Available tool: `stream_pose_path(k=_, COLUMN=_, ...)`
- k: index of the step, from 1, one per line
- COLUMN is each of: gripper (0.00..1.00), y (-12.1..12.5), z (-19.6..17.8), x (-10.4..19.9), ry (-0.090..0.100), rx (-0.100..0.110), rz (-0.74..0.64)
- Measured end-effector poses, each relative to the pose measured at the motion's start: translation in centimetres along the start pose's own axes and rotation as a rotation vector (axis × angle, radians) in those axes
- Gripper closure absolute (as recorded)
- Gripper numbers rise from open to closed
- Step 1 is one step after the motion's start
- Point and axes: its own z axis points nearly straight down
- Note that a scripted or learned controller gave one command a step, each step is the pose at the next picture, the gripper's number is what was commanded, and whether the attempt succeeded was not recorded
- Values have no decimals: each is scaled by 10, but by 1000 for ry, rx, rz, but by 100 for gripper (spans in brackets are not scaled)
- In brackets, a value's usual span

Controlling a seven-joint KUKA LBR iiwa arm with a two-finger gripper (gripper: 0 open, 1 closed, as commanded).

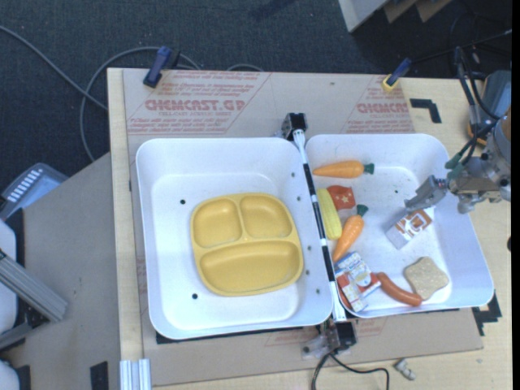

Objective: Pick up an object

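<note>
At the right of the frame the grey metal gripper [431, 192] is hanging over the right-hand shallow white bin [406, 149]; whether anything is sitting in its grasp cannot be told; a small white and orange carton [409, 225] is lying just below it on the bin floor; two orange plastic carrots [340, 169] and a tan bread slice [426, 277] are resting nearby; a yellow divided plate [244, 244] is sitting in the left bin [162, 177] on the bench [244, 104].
</note>
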Motion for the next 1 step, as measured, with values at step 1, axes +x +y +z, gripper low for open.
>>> stream_pose_path(k=1, gripper=0, y=38, z=145, x=39, ry=2, rx=4, rz=-1)
